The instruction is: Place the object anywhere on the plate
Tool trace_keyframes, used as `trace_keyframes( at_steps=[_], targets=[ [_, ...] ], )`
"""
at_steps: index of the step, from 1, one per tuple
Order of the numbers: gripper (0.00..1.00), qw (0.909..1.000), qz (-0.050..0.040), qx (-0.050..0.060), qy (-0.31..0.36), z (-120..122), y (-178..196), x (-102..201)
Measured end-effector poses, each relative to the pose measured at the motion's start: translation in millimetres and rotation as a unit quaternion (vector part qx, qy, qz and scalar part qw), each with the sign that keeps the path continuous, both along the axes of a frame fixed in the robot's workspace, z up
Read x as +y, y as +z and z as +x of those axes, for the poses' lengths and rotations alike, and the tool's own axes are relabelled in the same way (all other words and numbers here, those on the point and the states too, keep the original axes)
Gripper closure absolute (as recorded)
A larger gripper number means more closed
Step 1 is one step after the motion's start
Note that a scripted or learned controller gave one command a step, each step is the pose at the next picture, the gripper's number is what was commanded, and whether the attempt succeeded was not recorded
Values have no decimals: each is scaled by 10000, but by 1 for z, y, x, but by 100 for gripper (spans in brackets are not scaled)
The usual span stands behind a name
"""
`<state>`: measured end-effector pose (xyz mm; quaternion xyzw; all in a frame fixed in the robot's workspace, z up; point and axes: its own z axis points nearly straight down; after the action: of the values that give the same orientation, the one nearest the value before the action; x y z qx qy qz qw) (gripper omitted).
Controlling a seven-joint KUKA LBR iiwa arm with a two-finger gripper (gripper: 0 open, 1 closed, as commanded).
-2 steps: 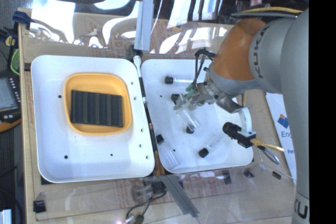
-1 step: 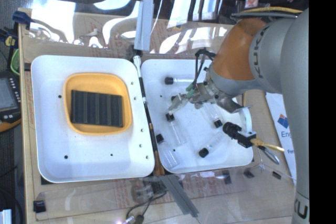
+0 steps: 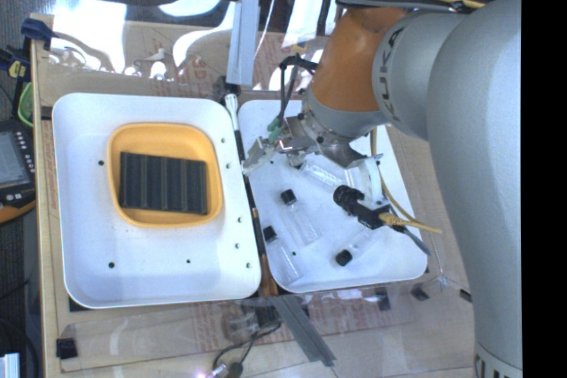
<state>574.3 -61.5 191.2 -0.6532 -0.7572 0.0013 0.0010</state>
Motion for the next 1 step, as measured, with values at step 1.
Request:
trace_keyframes(
  at_steps=[1],
  targets=[
    [0,9999,-4,-7,102,3,0,30]
  ],
)
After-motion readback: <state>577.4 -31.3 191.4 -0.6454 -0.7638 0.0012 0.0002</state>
